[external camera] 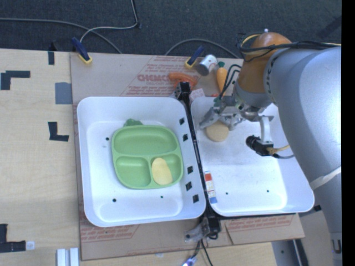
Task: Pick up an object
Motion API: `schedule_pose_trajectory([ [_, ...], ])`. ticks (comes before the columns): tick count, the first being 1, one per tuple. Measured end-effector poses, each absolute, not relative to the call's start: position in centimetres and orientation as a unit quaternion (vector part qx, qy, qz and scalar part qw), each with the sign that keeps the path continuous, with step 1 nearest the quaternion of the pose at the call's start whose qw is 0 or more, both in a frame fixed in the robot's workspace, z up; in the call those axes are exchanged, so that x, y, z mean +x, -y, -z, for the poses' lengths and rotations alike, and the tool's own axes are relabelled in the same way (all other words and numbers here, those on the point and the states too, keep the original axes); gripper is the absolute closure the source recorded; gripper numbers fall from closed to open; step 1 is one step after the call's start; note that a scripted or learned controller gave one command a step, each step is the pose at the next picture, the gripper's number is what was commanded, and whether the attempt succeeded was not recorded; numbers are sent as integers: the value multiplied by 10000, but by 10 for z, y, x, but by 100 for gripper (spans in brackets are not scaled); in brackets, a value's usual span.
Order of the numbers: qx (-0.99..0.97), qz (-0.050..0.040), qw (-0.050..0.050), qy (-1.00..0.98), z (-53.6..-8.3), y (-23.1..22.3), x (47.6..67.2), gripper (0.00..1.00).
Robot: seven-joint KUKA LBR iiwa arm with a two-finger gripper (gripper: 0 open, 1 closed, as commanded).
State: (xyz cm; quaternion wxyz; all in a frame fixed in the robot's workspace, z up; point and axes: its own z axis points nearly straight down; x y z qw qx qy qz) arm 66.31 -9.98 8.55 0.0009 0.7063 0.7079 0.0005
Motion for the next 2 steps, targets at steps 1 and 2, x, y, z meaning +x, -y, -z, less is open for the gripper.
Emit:
schedule_pose_trajectory([
  [1, 7062, -3, 8, -7080, -86, 104, 669, 0],
  [2, 7067, 1, 12, -7075, -85, 96, 669, 0],
])
